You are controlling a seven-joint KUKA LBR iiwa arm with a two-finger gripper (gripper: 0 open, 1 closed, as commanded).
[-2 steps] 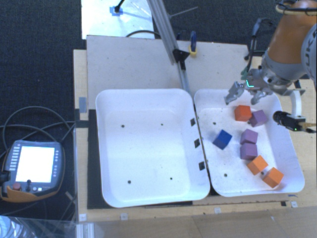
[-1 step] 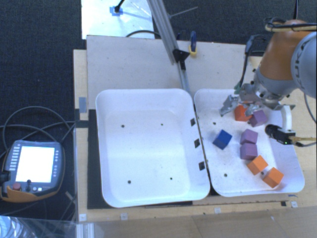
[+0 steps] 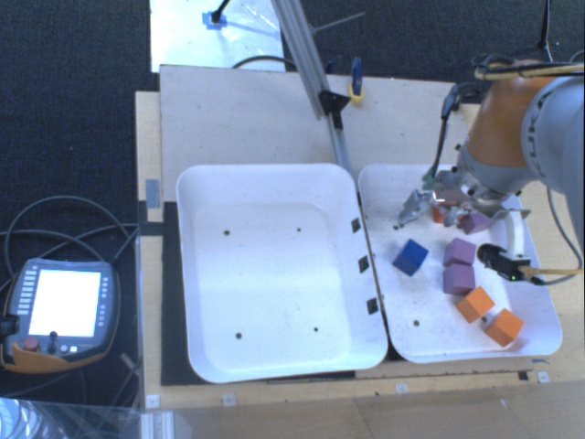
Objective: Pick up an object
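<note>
Camera view looks down on two white bins; the arm (image 3: pixel 526 126) reaches in from three o'clock and its gripper (image 3: pixel 445 201) hangs over the upper part of the right bin (image 3: pixel 388 199). I cannot tell how the jaws stand: the wrist covers them, and all that sticks out is a grey metal part pointing toward nine o'clock.

The risk, as I judge it, is a miss or a glancing touch. Several blocks lie close together in the right bin, so a descent slightly off line could land on an edge, push one block into its neighbour, or close on nothing. A small reddish piece (image 3: pixel 440 214) and a mauve block (image 3: pixel 476 222) lie right under the wrist, partly hidden, and whether either is between the jaws cannot be made out.

The blue block (image 3: pixel 410 257) lies at about seven o'clock from the gripper, near but apart, on open bin floor. Two purple blocks (image 3: pixel 459 265) are stacked touching at about five o'clock. Two orange blocks (image 3: pixel 489 315) lie farther along at five o'clock, close to the bin's lower wall, where a wall could foul the approach. The left bin (image 3: pixel 196 190) lies at nine o'clock.
</note>
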